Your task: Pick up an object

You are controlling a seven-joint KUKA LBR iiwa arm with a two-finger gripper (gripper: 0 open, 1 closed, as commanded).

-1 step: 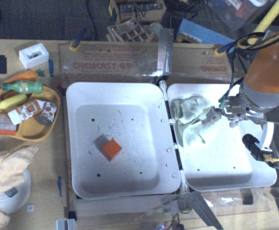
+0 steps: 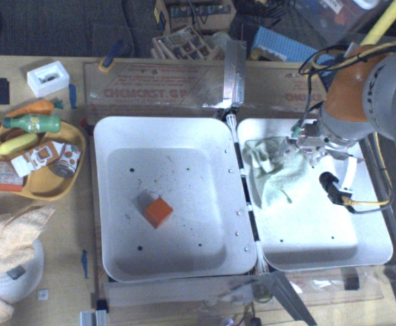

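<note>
The gripper (image 2: 308,143), its grip state impossible to tell, hung at the right edge of the crumpled cloth (image 2: 274,170), which spread left and nearer.

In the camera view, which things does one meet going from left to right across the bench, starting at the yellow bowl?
Yellow bowl → orange block in the left bin → pale cloth in the right bin → gripper → arm.
</note>
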